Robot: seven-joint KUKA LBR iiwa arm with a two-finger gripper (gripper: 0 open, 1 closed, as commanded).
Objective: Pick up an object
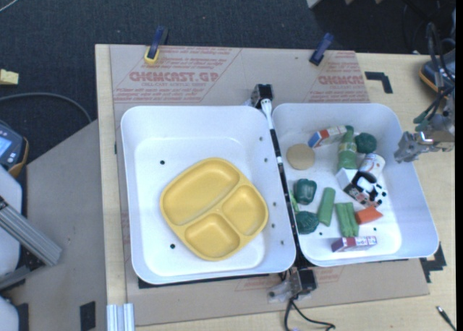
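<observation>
The right bin holds several small objects. Among them are a tan disc, a green bottle, a red, white and blue tube, a black-and-white toy cow, an orange piece, green toy vegetables and a red-and-white tube. My gripper hangs at the right rim of this bin, to the right of the bottle and the cow. It is apart from all the objects, and nothing is visibly held in it.
The left bin carries a yellow divided plate. Two clamps pin the cardboard sheet at the back edge. Cables and equipment lie off the bench at the left and at the far right.
</observation>
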